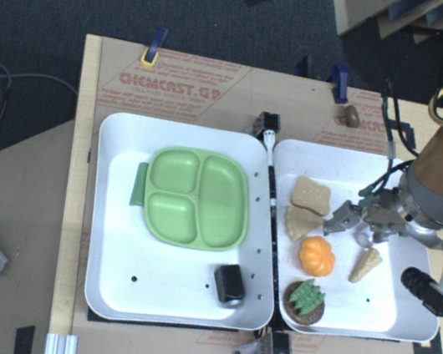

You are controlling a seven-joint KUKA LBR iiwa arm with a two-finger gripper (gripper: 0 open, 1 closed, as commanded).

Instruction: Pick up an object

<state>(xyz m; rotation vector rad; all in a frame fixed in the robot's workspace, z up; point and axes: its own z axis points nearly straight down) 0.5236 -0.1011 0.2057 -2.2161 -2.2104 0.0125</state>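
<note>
Nearest the camera, at the front edge of the right bin (413, 320), a small brown pot with a green plant (305, 301) sits in the corner, and across the divider a black block (229, 283) lies on the floor of the left bin (112, 220). Just behind the pot is an orange fruit (317, 255), with a pale wedge (365, 264) off to its right, apart from it. Further back, 2 bread-like pieces (308, 206) lie together against the divider. In the left bin, a green plate with 3 compartments (198, 198) rests near the middle. The tool (359, 222) hangs over the right bin between the bread and the wedge, its 2 fingers spread apart with nothing between them. Beyond the bins, the brown worktop (220, 87) carries red printed lettering.
</note>
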